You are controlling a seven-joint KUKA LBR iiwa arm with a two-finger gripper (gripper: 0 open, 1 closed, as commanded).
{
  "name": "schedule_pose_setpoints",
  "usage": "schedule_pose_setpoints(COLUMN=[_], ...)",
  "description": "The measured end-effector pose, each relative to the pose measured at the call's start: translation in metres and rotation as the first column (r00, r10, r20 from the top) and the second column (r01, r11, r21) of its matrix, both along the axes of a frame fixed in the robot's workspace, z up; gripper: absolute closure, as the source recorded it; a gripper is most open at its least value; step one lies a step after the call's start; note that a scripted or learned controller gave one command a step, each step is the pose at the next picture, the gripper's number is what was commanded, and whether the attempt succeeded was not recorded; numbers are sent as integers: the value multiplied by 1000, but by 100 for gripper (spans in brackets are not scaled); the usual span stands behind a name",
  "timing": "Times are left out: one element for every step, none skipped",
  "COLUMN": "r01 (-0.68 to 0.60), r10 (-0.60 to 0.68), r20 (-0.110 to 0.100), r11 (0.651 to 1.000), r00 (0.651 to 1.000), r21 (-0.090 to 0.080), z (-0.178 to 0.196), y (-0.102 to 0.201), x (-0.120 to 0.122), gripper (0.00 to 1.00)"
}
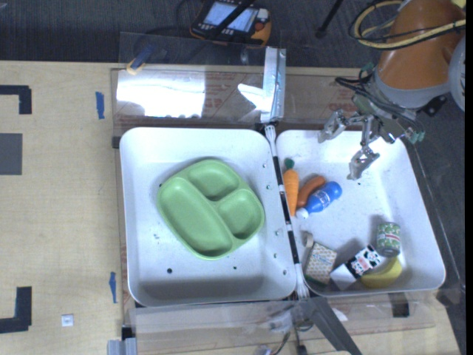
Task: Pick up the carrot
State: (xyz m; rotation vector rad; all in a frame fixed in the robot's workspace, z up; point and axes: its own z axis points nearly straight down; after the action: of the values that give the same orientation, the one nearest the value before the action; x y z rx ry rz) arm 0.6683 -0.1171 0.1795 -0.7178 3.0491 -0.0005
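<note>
The carrot (291, 188), orange with a green top, lies lengthwise against the left wall of the right bin (423, 198). My gripper (347, 145) hangs over the bin's back part, up and to the right of the carrot and well apart from it. Its two fingers are spread open with nothing between them.
An orange sausage-like piece (310, 187) and a blue bottle (324, 197) lie right beside the carrot. A small box (320, 261), a cow-patterned item (363, 261), a banana (386, 274) and a can (389, 237) sit near the front. The left bin (140, 154) holds a green divided plate (211, 207).
</note>
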Motion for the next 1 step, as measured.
schedule_pose_setpoints(r01=[-127], r10=[127], r20=[8], r11=[992], r00=[992], r21=[-2], z=[-72], y=[23], x=[3], gripper=[0])
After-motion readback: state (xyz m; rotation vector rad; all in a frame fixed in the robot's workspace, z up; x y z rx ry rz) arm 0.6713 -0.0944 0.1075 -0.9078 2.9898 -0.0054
